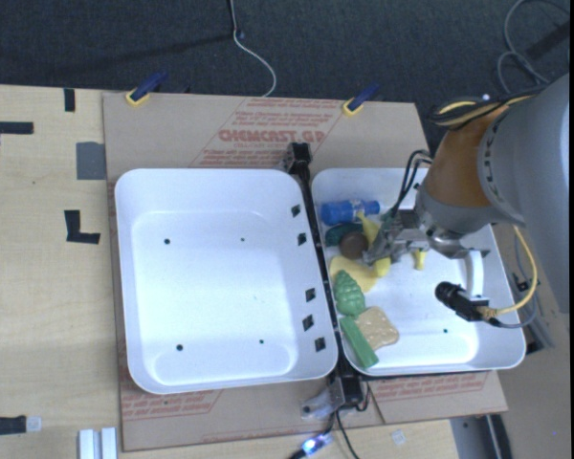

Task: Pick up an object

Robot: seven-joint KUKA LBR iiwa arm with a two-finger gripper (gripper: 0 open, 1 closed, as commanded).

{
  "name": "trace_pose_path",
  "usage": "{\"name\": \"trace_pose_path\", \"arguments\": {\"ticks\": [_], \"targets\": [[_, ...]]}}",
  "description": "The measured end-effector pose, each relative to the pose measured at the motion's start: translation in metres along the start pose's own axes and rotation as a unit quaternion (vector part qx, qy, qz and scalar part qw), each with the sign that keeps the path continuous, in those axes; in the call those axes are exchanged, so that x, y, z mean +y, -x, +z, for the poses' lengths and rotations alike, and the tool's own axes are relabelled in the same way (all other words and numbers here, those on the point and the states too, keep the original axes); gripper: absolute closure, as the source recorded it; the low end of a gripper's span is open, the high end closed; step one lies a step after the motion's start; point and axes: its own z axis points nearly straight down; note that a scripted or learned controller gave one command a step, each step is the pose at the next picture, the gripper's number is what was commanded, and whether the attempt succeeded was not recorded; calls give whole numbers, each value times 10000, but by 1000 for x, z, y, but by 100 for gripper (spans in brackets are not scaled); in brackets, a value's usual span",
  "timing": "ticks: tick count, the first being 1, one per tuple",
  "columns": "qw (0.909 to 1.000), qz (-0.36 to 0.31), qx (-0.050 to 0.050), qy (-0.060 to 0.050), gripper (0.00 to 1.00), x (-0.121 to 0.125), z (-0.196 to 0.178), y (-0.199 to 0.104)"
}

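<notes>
My gripper point(385, 250) hangs low inside the right bin point(440, 347), over its left-centre part. Its fingertips sit right beside a small brown round object point(352, 245) and a yellow item point(365, 273). Whether anything is between the fingers cannot be made out. A blue bottle-like object point(349, 209) lies at the bin's back left with a dark teal piece point(341, 229) beneath it. A green leafy toy point(348, 293), a green stick point(358, 342) and a tan cracker-like piece point(378, 328) lie toward the front left.
The left bin point(210, 275) stands beside the right one, separated by a black divider with clips point(311, 256). Both bins rest on a cardboard sheet point(258, 132). The grey arm with its orange band point(464, 170) fills the right side; a black cable point(459, 299) hangs over the right bin.
</notes>
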Motion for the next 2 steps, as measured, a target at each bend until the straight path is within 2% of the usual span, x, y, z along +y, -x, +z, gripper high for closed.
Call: {"name": "trace_pose_path", "arguments": {"ticks": [1,2], "targets": [[10000,-42,18,34,100,39,-95,-85],[10000,-20,19,-12,100,14,-125,-133]]}}
